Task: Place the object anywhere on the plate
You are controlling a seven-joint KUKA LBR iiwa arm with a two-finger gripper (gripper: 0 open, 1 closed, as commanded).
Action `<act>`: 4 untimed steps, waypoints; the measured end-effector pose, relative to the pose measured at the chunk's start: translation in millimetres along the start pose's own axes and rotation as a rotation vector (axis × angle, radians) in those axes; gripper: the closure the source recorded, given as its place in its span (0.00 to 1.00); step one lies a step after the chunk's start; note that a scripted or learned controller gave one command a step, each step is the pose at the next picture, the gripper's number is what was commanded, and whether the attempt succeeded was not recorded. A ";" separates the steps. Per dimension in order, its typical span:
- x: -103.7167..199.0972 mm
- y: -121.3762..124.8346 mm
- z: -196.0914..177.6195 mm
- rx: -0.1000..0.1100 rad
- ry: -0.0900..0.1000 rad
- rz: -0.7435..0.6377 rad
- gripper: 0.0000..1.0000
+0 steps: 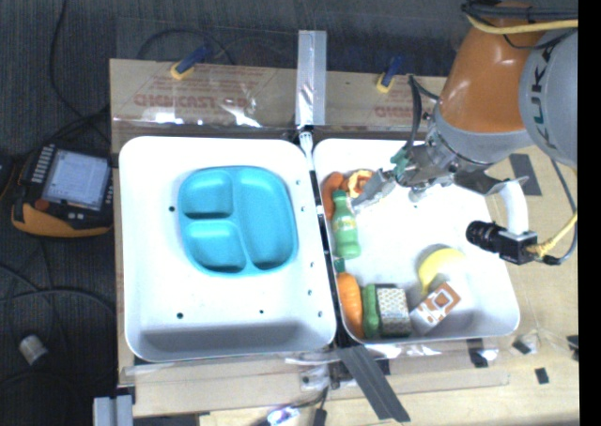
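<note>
A blue divided plate [237, 218] lies in the middle of the left bin [150, 321] with nothing on it. My gripper [374, 186] hangs over the far left corner of the right bin [488, 321], pointing left. Just beyond its tip lies a small pile: an orange-red item [333, 188] and a yellowish piece [360, 176], partly hidden by the gripper. A green bottle [345, 227] lies just in front of them along the bin's left wall. No object can be made out in the gripper's grasp.
Along the right bin's front lie a carrot [348, 295], a green and grey block [385, 310], an orange-white carton [439, 302] and a yellow lemon [439, 265]. A black cylinder [493, 236] juts from the arm. The divider wall [319, 227] separates the bins.
</note>
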State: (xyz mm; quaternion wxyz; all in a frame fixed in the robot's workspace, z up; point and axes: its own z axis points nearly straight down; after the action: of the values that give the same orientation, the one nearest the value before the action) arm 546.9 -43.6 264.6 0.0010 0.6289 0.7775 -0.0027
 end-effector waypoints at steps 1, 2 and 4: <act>0.2 0.4 -8.5 0.002 -0.001 -0.001 1.00; 111.5 42.5 66.5 0.000 0.006 -0.267 1.00; 153.4 -32.6 81.2 -0.001 0.005 -0.533 1.00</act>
State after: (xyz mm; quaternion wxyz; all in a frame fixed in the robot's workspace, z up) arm 482.8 99.1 182.8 -0.0015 0.4019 0.9157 -0.0008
